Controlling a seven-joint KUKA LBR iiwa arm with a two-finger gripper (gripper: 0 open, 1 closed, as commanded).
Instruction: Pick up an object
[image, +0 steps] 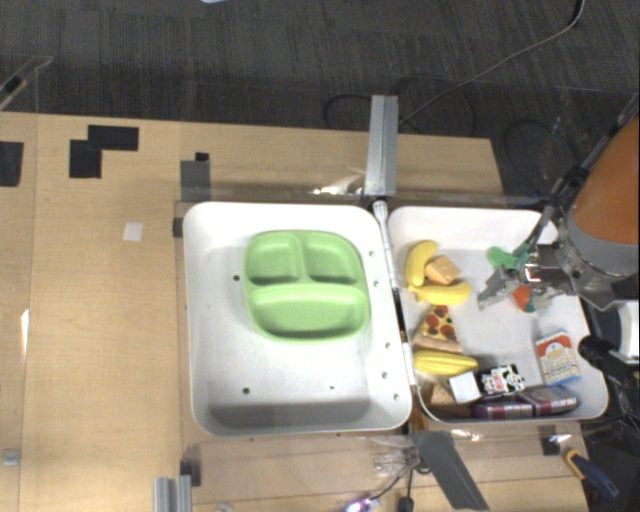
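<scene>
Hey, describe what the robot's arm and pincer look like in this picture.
The arm is a bulky rounded body, orange on top with grey below. Dark cables run along its upper edge. The pincer is slim grey metal, with a green part and a small orange-red spot beside it.

The desk (100, 330) is surfaced in pale wood-grain board with a matt finish. Both bins, the left bin (215, 380) and the right bin (470, 225), are formed of smooth white plastic with a faint sheen. The divided green plate (305, 283) is seen as smooth, satin plastic. A brushed grey metal bar (382, 145) is set between the bins. The bananas (428, 275) appear to be glossy moulded plastic, though this is poorly resolved. The small carton (556, 358) is of printed card. The arm's orange band (612, 190) is smooth and semi-gloss.
</scene>
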